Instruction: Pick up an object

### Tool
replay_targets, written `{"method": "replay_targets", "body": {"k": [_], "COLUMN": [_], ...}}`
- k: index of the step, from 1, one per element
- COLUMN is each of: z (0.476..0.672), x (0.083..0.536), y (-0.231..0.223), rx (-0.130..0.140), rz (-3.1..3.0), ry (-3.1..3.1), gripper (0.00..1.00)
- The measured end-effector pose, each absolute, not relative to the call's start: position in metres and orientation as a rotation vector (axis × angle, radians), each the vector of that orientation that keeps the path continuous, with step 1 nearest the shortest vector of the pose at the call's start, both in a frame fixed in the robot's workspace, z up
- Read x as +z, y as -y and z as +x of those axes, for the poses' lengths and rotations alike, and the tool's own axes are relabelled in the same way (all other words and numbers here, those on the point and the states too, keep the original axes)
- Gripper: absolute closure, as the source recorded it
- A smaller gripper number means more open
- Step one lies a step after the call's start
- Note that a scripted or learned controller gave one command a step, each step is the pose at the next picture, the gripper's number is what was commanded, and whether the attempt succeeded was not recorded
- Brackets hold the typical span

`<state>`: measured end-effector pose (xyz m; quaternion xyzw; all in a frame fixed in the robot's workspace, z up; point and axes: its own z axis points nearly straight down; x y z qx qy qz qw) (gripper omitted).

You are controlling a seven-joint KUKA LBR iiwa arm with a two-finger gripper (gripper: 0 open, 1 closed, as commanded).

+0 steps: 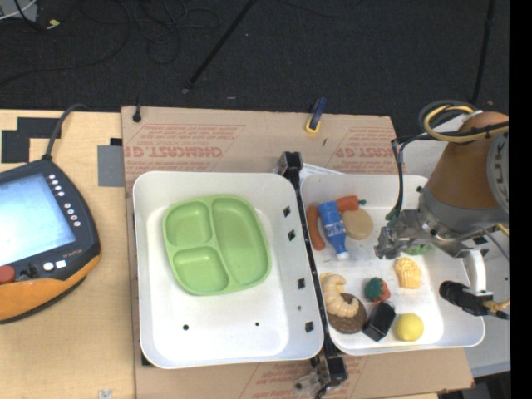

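The right bin [440, 327] holds several small things: a blue bottle [332, 227], a red sausage [315, 228], a tan round biscuit [360, 224], a small orange-red piece [350, 201], a yellow corn-like piece [407, 273], a red and green strawberry [377, 288], a black block [380, 321], a yellow lemon [408, 327] and a brown pastry [342, 304]. My gripper [392, 244] hangs low over the middle of this bin, just right of the biscuit and above the corn-like piece. Nothing shows in its grasp.
The left bin [158, 306] carries a green divided plate [218, 244]. A black divider [303, 256] runs between the bins. A tablet-like pendant [37, 231] lies at the far left on the bench. The arm's orange band [465, 169] stands over the right bin's far right side.
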<state>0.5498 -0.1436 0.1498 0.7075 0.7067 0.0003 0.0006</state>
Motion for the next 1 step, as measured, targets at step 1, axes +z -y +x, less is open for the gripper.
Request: {"method": "replay_targets", "body": {"k": [1], "z": [0.5552], "x": [0.2119], "y": [0.1479], "rx": [0.003], "rz": [2.22], "ry": [-2.219], "gripper": [1.0]}}
